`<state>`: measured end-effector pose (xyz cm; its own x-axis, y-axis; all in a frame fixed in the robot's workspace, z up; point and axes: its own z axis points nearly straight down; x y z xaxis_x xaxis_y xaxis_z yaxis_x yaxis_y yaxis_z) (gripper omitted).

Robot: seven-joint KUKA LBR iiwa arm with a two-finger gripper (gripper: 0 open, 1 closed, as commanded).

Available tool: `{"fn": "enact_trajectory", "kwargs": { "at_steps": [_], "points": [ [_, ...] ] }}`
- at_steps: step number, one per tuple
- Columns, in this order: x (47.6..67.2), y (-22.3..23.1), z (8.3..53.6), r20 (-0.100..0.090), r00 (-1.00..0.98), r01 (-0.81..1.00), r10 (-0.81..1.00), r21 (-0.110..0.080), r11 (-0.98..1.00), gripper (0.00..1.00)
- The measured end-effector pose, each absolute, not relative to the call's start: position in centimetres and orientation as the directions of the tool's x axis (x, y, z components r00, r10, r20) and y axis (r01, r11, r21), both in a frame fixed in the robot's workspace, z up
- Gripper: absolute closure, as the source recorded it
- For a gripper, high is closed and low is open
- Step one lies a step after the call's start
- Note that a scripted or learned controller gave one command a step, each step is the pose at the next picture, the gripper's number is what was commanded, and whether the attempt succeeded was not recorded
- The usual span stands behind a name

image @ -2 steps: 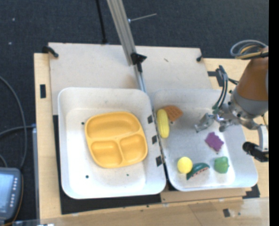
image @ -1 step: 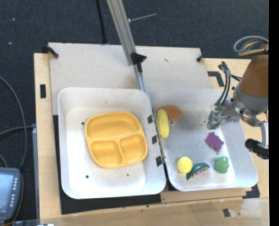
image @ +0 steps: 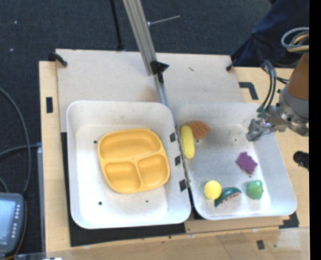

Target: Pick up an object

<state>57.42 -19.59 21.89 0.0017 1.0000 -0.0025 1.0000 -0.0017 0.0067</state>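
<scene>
The right bin [image: 220,129] holds several toy foods: a yellow corn cob [image: 187,141] by its left wall with a brown piece [image: 199,129] beside it, a purple piece [image: 246,162] at mid right, and a yellow ball [image: 212,189], a teal wedge [image: 228,195] and a green fruit [image: 254,189] along the front. My gripper [image: 256,130] hangs over the bin's right rear area, above and to the right of the purple piece. Nothing shows between its fingers.
The left bin [image: 84,118] carries a yellow three-compartment plate [image: 133,159]. A slanted metal pole [image: 141,31] rises from the bench behind the bins. Cables hang by the arm at the right edge. A small screen [image: 3,215] stands at the lower left.
</scene>
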Motion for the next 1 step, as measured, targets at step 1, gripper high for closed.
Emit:
{"fn": "enact_trajectory", "kwargs": {
  "at_steps": [1],
  "points": [
    [57.52, -19.72, 23.88, -0.001, -0.003, 1.000, 1.000, 0.004, 0.003, 1.00]
  ]
}}
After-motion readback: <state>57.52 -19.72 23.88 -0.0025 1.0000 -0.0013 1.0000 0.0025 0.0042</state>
